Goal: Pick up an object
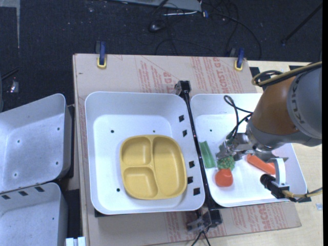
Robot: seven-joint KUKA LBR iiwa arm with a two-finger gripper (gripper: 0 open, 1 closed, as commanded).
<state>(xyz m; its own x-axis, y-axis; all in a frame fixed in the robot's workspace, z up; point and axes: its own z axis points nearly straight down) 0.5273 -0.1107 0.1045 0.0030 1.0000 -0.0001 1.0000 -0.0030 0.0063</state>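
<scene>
A red tomato (223, 178) lay nearest in the right bin (215, 111), a green broccoli piece (226, 163) touching it at twelve o'clock. An orange carrot (260, 164) sat at three o'clock, a green strip (207, 154) at nine. The claw (229, 151) hovered over the broccoli; its opening could not be told. A yellow divided plate (152, 166) filled the left bin (102, 111).

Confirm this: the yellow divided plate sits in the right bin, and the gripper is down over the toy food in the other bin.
Wrong on one point. The camera view shows the yellow divided plate in the left bin; the gripper is over the toy food in the right bin.
</scene>
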